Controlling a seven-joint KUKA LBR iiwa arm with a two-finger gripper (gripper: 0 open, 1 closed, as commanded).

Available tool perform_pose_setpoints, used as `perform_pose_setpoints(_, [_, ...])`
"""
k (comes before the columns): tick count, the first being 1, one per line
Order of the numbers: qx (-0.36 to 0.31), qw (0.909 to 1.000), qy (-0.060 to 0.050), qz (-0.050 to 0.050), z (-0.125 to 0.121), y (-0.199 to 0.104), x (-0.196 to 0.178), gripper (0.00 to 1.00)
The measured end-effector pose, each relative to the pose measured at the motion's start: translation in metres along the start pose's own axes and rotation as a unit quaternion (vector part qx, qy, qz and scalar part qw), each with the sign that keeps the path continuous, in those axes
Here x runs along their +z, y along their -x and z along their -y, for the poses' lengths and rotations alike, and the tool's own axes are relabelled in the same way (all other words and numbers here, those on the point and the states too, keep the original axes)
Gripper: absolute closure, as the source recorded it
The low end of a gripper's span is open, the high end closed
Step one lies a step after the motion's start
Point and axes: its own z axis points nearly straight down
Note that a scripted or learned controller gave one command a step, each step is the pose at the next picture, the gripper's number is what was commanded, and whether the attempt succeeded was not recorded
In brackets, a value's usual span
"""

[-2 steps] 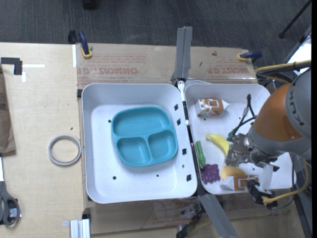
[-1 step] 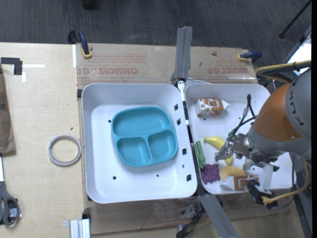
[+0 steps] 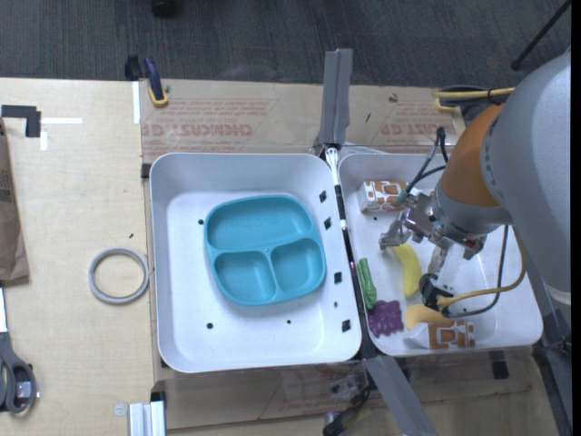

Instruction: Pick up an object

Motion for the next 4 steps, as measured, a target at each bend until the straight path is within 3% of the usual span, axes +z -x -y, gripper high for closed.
perform_pose_setpoints(1, [0.018,0.9998,-0.001,0.000,0.024,0.018,0.000,0.00])
perform_pose_setpoints(2, [0.016,0.9999,-0.003,0.002,0.025,0.018,-0.007,1.00])
perform_pose_setpoints(3, [-0.027,0.9996,0.001,0.000,0.002,-0.052,-0.146,1.00])
perform_pose_setpoints(4, [-0.030,0.9996,0.000,0.001,0.008,-0.088,-0.206,1.00])
